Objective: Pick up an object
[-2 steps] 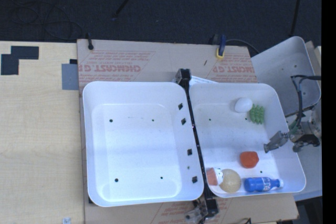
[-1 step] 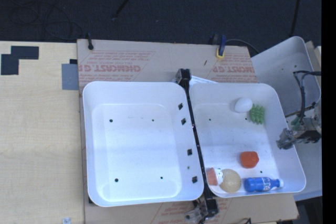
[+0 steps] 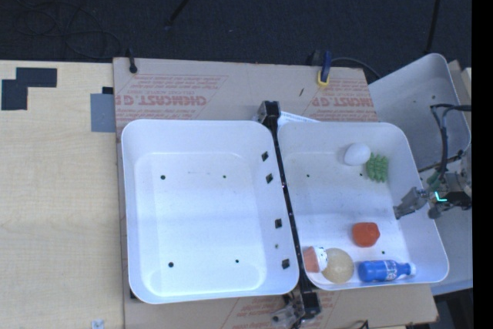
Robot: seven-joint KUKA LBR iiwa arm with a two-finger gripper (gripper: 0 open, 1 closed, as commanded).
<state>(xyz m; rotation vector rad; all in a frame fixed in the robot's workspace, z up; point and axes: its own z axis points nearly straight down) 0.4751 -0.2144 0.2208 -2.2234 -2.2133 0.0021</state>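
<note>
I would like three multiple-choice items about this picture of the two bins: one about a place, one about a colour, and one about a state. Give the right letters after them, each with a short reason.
1. Where does the blue bottle lie?
A. in the left bin
B. in the right bin, near its front wall
C. on the cardboard behind the bins

2. What colour is the small block near the middle of the right bin?
A. orange-red
B. purple
C. black

3. How does the blue bottle rest?
A. standing upright
B. lying on its side
C. hanging from the gripper

Answers:
1 B: it lies by the near rim of the right bin.
2 A: the block looks orange-red against the white floor.
3 B: its long body stretches flat along the bin floor, and the gripper is apart from it at the right rim.
</note>
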